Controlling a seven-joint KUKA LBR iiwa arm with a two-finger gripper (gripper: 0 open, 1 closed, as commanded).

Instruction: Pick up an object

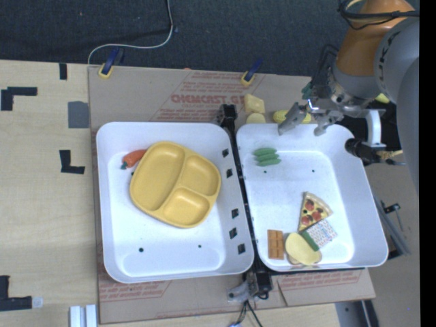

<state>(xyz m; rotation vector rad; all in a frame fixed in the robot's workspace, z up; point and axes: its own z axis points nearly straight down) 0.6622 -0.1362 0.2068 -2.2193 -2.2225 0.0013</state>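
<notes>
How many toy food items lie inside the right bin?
5: green pea pod at the far left; pizza slice, striped packet, round yellow piece and brown wafer clustered near the front. Smaller ones may be hidden.

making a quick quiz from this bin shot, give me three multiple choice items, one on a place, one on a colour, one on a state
1. Where does the pizza slice lie?
A. right bin
B. left bin
C. on the cardboard

2. What colour is the divided plate?
A. red
B. yellow
C. blue

3. How does the gripper stand?
A. shut on the plate
B. shut on the pizza slice
C. open, holding nothing

Answers:
1. A, it lies in the right bin near that bin's front.
2. B, the plate in the left bin is plain yellow.
3. C, its fingers are spread over the right bin's far rim with nothing between them.
</notes>
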